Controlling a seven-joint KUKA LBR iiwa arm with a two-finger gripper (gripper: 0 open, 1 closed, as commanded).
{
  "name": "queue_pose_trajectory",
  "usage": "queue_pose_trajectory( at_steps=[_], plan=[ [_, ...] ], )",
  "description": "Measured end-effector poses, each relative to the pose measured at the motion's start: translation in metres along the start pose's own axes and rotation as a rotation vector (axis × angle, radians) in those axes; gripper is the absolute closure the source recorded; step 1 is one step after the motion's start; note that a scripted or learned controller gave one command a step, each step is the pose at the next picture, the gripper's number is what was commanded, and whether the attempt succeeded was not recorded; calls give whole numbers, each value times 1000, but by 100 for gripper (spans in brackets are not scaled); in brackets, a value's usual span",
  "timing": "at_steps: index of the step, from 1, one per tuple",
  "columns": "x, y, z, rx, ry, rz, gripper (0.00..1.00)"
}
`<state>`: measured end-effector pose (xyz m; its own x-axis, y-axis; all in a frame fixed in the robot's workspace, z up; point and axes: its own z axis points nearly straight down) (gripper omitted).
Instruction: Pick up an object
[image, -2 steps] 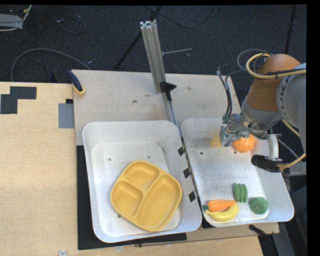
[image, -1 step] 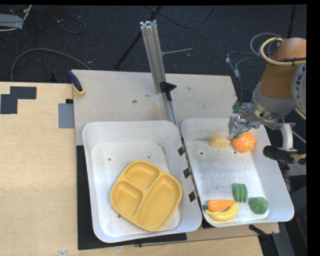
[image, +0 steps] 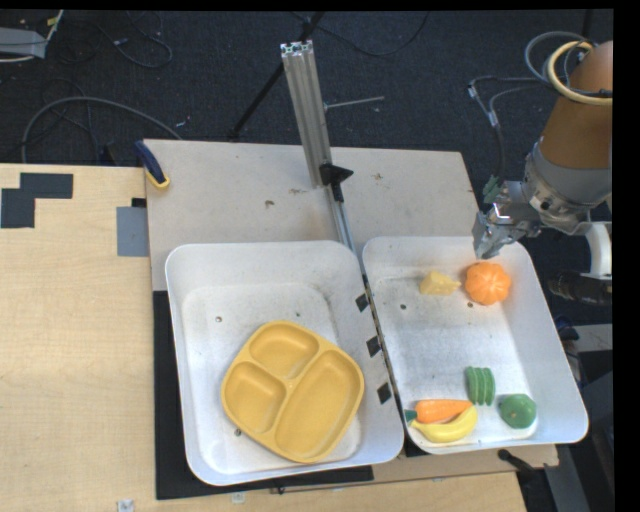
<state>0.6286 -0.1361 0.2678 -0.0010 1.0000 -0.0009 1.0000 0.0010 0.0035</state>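
Above the right bin (image: 560, 400), we hover our gripper (image: 490, 243) by the orange (image: 487, 283).

Near the far edge of that bin, the orange sits just beside a small yellow bit (image: 438, 284). At the near end lie a carrot (image: 441, 409), a banana (image: 447, 428), a cucumber (image: 480, 385) and a green pepper (image: 516, 410). Over in the left bin (image: 200, 290) rests a yellow plate (image: 291, 390). We think the orange is round, so it could roll or slip away if we come down off its middle. We could also bump the bin wall, because we are so close to it. Our gripper holds nothing and hangs just above the orange. We cannot tell if it is open or closed; it is too small and dark to see.
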Motion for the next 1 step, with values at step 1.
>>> queue_pose_trajectory(
  at_steps=[1],
  plan=[
    [47, -25, 16, 9, 3, -3, 100]
  ],
)
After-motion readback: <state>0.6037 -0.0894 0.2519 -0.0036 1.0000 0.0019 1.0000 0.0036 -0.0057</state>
